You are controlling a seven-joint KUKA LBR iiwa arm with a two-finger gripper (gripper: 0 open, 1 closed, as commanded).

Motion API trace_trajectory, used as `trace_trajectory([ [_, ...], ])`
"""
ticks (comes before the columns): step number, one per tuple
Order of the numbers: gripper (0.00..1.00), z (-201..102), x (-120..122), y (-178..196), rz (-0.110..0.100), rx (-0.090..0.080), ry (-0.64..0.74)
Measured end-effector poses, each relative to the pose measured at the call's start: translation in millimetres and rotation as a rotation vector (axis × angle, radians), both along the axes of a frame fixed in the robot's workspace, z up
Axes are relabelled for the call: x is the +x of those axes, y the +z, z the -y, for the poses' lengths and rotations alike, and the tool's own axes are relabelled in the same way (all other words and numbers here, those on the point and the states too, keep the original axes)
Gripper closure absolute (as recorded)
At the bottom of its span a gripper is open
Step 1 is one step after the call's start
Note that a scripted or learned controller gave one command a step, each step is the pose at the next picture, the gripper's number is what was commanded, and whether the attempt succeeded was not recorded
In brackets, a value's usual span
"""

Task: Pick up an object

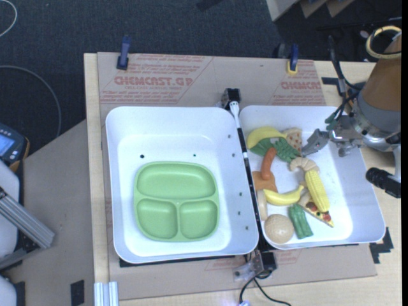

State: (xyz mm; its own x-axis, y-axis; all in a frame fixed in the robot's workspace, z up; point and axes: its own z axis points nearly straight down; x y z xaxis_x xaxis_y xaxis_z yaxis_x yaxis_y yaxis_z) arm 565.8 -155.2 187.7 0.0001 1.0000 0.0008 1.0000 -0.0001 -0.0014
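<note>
Nothing lifted yet. Toy food, corn cob [318, 190] and bananas among it, lying in the right bin [357, 228]. Gripper [313, 143] low above the heap's upper edge, jaws' spread impossible to tell. Grasp and lift remaining.

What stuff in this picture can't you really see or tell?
- Gripper, camera view: too small and blurred to tell whether anything is between its fingers.
- Arm, camera view: cut off by the picture's right edge.
- Toy food pile in the right bin: pieces overlap, so the small bits beside the corn are partly hidden and too small to name.
- Dark device at the left edge: cut off.
</note>
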Motion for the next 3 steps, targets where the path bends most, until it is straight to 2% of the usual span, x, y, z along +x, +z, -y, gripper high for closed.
trace_trajectory([
  [1,0.0,-22.2,-73.6,-70.5,-0.01,0.004,-0.001],
  [2,1.0,-20.3,-68.6,-56.2,0.004,-0.002,-0.002],
  [3,1.0,-137.0,-86.1,-0.1,0.006,0.003,0.012],
])
